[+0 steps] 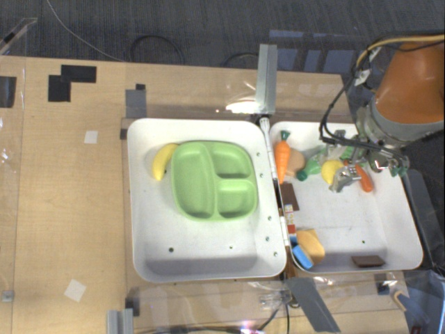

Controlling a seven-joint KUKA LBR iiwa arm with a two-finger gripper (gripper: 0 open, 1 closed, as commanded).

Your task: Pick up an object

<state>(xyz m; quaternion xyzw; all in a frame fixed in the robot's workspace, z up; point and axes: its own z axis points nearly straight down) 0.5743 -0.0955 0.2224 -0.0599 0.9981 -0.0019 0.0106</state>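
Wooden tabletop (69, 221) with two white bins. Hand (345, 177) low inside one bin (379, 221), open or closed hard to tell. Yellow toy (329, 172) just beside hand, orange toy (366, 181) on other side. Probably reaching step. Next: centre over yellow toy, squeeze, lift.

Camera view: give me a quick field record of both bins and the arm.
left bin: green divided tray; banana at the tray's left edge
right bin: carrot by the divider; yellow block and blue piece at the near-left corner; brown block near the front
gripper: over the right bin's far side, above small toys
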